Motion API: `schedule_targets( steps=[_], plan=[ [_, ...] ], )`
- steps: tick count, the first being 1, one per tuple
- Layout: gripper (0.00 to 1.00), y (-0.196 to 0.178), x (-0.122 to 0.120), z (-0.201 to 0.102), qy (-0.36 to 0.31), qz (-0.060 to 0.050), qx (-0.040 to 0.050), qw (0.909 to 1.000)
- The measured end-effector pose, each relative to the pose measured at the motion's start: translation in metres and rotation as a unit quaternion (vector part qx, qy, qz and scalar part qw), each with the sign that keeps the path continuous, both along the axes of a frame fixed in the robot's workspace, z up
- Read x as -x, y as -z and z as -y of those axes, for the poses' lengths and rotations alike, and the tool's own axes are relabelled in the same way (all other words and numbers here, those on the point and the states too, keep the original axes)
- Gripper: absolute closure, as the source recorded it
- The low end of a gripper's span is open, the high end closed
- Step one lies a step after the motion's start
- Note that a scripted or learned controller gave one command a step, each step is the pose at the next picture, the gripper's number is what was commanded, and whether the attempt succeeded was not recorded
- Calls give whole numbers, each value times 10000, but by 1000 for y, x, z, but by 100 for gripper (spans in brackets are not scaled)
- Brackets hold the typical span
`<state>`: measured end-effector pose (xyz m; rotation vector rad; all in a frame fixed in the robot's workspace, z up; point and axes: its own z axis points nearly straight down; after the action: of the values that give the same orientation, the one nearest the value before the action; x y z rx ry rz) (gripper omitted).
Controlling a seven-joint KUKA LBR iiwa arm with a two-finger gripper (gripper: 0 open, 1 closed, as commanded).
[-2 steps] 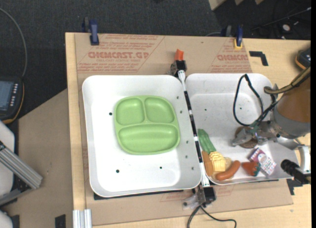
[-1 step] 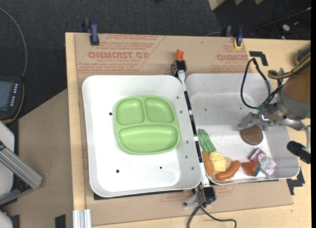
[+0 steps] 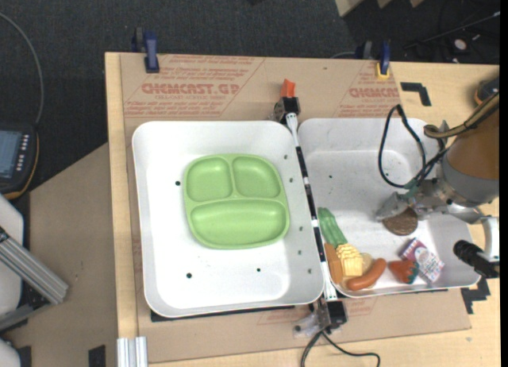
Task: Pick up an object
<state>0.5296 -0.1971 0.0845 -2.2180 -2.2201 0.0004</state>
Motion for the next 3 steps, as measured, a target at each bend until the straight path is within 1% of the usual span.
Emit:
schedule_targets(
  steps=[1, 2, 3],
  plan=[
    [100, -11, -2, 1, 0, 29, 18, 10000],
    [100, -132, -43, -50, -37, 97, 22, 9999],
    [100, -136, -48, -99, -24, 36, 17, 10000]
  ],
)
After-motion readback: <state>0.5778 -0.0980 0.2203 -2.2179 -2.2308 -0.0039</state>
